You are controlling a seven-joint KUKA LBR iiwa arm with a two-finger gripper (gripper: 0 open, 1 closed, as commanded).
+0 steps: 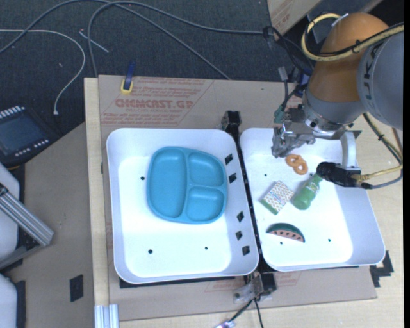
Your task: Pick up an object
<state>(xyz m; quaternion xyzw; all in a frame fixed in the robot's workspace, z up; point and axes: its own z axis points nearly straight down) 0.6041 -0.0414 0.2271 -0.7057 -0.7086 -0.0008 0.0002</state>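
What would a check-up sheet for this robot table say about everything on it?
Surface: two white bins side by side, left bin and right bin, on a board.
Job's things: pretzel, checked block, green bottle, melon slice, all in the right bin.
Clutter: blue tray in the left bin.
Gripper: gripper low at the right bin's far side, beside the pretzel; nothing seen in it.
Cables: loose wires on the dark floor.
Surroundings: cardboard box at the top.

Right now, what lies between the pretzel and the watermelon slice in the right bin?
In the camera view, the checkered sponge and green bottle lie between the pretzel and the watermelon slice.
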